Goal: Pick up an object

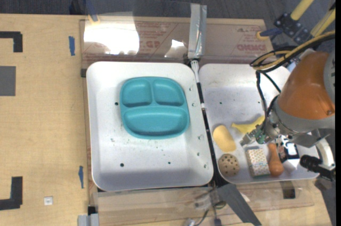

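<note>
Hand (265, 137) low in right bin (229, 86), above carrot (275, 161) and small box (257, 161); grip state unclear.

My arm (306, 94) is grey with an orange band. Both bins (106, 129) are white. The divided plate (154, 106) is teal. I see a yellow lemon (224, 137), a tan dotted ball (229, 164), an orange carrot (274, 161) and a speckled box (257, 161).

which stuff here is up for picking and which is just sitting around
For the job:
- gripper, low over the right bin
- yellow egg-shaped piece
- tan perforated ball
- patterned small box
- orange carrot-like piece
- yellow banana-like piece

Lying about:
- teal divided plate in the left bin
</note>
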You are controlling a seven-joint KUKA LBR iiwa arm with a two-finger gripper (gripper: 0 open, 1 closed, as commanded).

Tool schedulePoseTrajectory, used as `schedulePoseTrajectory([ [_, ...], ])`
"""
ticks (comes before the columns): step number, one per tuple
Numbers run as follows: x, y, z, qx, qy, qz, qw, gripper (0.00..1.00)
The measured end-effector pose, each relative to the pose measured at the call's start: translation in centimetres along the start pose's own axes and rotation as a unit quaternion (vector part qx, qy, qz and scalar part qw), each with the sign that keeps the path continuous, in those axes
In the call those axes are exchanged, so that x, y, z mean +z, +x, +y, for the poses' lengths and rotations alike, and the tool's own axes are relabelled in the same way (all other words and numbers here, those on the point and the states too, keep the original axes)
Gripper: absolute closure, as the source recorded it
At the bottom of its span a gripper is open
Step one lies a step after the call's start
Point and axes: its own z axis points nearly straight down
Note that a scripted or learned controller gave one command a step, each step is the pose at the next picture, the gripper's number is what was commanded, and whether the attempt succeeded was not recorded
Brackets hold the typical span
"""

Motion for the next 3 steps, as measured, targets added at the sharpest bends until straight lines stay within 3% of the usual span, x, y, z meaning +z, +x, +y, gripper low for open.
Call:
schedulePoseTrajectory([
  [1,0.9,-4.6,0.0,-0.089,0.001,0.000,0.9961,1.00],
  [2,4.4,-5.2,-0.5,-0.134,0.000,0.001,0.9909,1.00],
  [3,-0.4,-1.9,-0.3,-0.172,-0.001,-0.001,0.9850,1.00],
])
